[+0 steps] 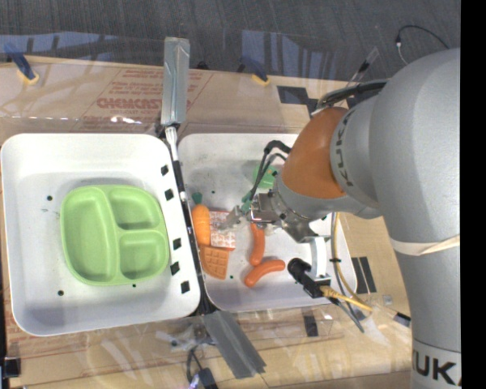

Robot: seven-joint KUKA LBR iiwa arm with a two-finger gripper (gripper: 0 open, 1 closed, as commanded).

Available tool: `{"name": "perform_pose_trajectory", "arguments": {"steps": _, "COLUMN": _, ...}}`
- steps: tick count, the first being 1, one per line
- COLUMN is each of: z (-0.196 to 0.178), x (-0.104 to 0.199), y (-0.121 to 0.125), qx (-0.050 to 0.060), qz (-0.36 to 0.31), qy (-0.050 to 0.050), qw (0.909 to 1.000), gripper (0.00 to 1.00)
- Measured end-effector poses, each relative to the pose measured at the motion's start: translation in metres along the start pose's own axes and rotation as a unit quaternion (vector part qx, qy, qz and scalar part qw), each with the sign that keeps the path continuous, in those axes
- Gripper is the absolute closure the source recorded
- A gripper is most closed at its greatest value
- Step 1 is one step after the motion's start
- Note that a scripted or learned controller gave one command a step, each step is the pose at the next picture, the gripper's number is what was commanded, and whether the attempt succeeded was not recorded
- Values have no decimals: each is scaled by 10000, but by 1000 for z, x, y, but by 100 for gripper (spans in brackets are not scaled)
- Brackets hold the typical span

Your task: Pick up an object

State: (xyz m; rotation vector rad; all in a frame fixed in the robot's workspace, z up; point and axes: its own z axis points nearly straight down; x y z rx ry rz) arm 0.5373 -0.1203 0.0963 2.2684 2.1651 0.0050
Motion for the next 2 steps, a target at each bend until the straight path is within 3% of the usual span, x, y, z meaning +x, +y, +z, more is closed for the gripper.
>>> {"name": "perform_pose_trajectory", "arguments": {"steps": 1, "z": -9, "x": 1, "y": 0, "qx": 11, "qz": -20, "qy": 16, "qw": 10000, "gripper": 100}}
{"name": "perform_pose_trajectory", "arguments": {"steps": 2, "z": -138, "x": 38, "y": 55, "qx": 52, "qz": 717, "qy": 7, "qw": 9974, "gripper": 100}}
